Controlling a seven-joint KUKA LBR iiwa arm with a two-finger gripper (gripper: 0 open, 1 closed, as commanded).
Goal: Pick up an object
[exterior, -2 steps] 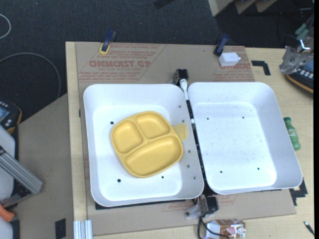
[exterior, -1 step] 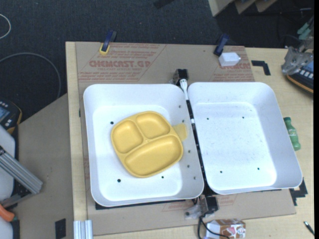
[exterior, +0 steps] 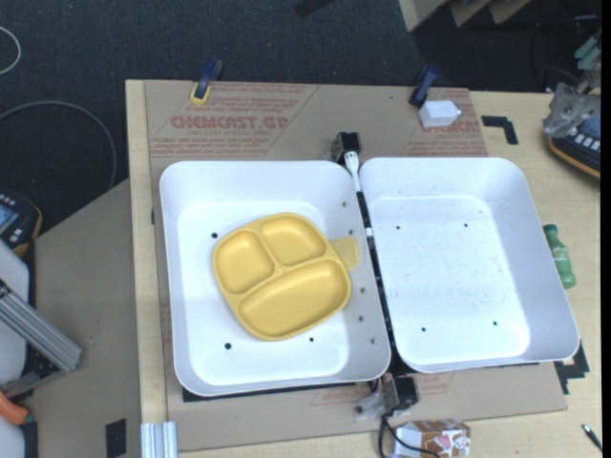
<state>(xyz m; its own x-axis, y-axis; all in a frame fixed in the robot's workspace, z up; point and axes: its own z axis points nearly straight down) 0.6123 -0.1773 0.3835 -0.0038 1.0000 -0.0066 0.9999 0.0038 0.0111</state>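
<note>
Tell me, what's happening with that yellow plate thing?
Nothing is touching it yet. The yellow divided plate is lying flat in the left white bin, upside-up, with its three sections showing. The right white bin sits beside it. The plate is waiting to be picked up; that step is not yet done.

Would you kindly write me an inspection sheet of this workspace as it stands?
Surface: brown board bearing two white bins, left bin and right bin, side by side.
Job's things: yellow divided plate lying in the left bin.
Clutter: white block, green object by the right bin's edge.
Grippers: nothing seen.
Cables: thin cable on the dark floor, left.
Surroundings: blue clamps at the board's back edge.
</note>
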